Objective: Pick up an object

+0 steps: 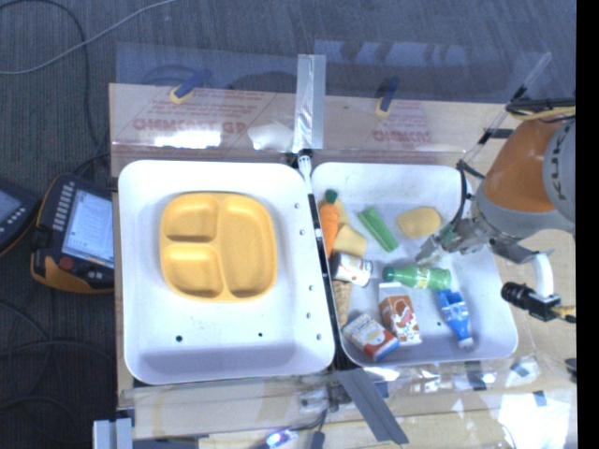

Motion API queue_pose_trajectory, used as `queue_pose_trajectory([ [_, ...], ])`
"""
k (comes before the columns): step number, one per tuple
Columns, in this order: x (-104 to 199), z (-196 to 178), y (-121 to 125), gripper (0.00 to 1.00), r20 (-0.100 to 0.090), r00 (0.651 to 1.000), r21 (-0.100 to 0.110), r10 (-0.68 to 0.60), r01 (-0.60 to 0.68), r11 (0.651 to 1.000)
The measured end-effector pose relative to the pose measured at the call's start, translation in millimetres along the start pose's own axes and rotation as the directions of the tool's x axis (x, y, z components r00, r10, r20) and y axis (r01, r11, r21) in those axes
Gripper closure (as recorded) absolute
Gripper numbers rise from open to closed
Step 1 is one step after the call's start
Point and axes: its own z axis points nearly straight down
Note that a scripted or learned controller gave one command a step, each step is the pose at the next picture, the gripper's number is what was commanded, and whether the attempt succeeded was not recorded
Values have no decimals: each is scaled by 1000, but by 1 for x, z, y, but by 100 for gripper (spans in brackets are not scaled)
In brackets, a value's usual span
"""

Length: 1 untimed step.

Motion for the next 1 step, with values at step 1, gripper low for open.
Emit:
queue_pose_trajectory([
  [1, 0, 0, 0, 0, 0, 1000, 0, 0, 0, 1000],
])
